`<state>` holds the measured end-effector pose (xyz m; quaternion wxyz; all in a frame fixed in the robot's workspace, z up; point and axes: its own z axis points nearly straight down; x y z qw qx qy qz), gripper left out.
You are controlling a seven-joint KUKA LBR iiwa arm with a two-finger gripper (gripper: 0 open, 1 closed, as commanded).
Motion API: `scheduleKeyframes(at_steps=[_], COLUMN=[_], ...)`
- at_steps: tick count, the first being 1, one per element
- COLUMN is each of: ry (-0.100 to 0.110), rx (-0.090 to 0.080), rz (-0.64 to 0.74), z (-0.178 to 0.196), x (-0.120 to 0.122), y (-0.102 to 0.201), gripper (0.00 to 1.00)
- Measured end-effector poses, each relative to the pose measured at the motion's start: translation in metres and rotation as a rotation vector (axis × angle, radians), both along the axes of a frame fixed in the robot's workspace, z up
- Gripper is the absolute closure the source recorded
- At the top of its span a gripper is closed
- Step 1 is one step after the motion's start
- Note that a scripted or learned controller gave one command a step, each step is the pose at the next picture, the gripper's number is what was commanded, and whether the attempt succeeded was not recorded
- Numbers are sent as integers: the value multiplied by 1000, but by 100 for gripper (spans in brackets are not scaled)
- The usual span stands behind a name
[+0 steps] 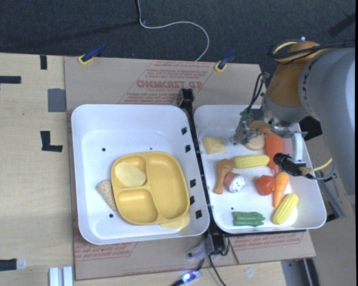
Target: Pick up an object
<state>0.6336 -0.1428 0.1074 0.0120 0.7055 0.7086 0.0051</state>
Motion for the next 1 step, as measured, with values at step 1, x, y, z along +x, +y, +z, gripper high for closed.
scheduleKeyframes(at_steps=[1], ry=[22], rx=[9], rz=[-3], z=[43], x=[-1], y=[-2], gripper=[100])
